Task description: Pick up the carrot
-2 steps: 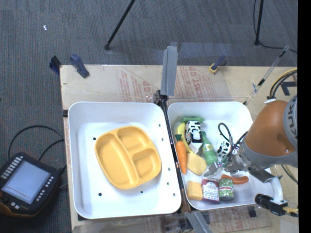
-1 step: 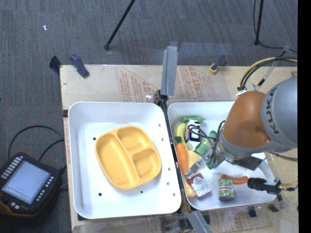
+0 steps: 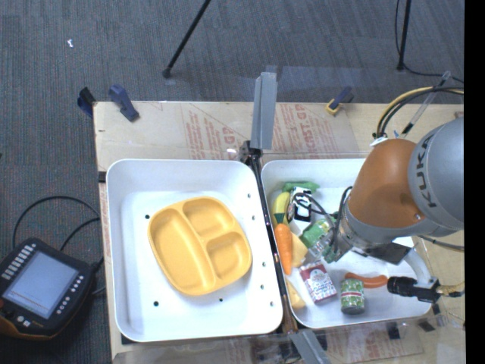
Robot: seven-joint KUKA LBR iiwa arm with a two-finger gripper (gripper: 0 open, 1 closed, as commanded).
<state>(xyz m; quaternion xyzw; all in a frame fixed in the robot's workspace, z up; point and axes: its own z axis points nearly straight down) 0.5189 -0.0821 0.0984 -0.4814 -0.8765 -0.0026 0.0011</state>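
Seen from above, at a slant: tabletop [image 3: 174, 131] of printed board carrying two shallow white bins side by side, with blue clamps [image 3: 121, 101] at its far left corner.

In the left bin [image 3: 129, 279]: a yellow divided plate [image 3: 200, 244] with three compartments, lying flat near the middle.

In the right bin [image 3: 333, 167]: carrot [image 3: 283, 249], orange, lying lengthwise along the left wall, just beside the divider between the bins, green top pointing away toward the far side. Just beyond it, a yellow banana-like piece [image 3: 281, 202] and a green packet [image 3: 300, 189]. Near the carrot's near end, a small red and white box [image 3: 318, 283], with a green can [image 3: 352, 294] beside it and an orange-red piece [image 3: 371, 280] just past the can.

Reaching in from the right: grey arm with orange band [image 3: 386, 192], wrist hanging over the middle of the right bin. Pincer [image 3: 324, 240] low among the items, just right of the carrot and close above the red and white box, with a green item [image 3: 317, 232] against it. Cannot tell whether the pincer is apart or together, hidden under the wrist. Carrot resting on the bin floor, not between anything.

Left of the tabletop, on the grey carpet: a handheld control pendant [image 3: 42, 285] with its cable.
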